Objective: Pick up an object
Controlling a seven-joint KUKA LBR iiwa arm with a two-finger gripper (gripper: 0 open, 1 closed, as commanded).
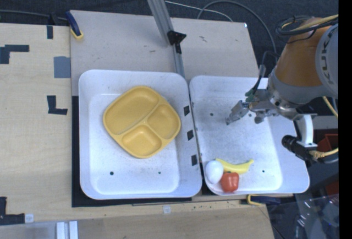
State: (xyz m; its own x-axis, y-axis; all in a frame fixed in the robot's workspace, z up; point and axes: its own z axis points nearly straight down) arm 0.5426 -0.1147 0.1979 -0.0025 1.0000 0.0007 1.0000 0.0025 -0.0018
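1. Camera view looks down on two shallow white plastic bins; the right bin (258,177) holds three small items crowded into its near left corner: a white egg-shaped ball (213,171), a yellow toy banana (236,166) and a red pepper-like piece (230,181), all touching.
2. The two-finger gripper (235,113) hangs over bare floor mid-bin, well apart from them, carrying nothing; whether it is spread or clenched cannot be told.
3. A yellow three-compartment plastic plate (142,121) lies tilted in the left bin (91,139).
4. Corner clustering likely makes any grasp awkward.
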